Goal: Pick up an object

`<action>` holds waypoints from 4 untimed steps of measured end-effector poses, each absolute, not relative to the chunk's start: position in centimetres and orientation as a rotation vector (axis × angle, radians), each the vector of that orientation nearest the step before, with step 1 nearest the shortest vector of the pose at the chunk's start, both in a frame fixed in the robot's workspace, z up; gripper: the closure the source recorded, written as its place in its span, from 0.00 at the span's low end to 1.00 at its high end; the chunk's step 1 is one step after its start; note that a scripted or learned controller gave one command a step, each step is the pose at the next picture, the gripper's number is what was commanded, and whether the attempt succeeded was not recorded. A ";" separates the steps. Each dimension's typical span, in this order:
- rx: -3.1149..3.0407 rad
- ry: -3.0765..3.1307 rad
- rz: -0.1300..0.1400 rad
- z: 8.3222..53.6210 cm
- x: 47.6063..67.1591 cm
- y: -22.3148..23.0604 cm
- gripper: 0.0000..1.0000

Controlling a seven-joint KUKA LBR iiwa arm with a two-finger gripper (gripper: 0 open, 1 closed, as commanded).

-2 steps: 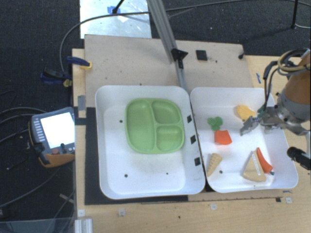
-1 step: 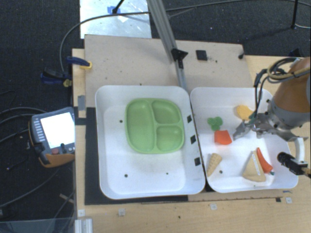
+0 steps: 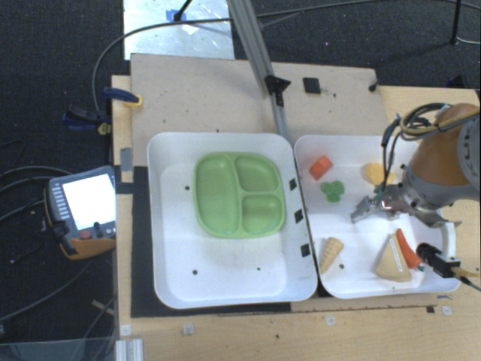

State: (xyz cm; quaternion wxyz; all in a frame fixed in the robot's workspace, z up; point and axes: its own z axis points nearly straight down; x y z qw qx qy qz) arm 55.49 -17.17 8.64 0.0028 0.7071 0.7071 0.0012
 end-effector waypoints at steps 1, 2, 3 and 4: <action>2.216 2.218 0.011 10.0 55.7 -17.1 1.00; 2.217 2.225 0.001 14.3 55.2 -17.0 1.00; 2.215 2.225 0.002 18.7 55.6 -16.4 1.00; 2.214 2.226 0.001 24.8 55.6 -16.4 1.00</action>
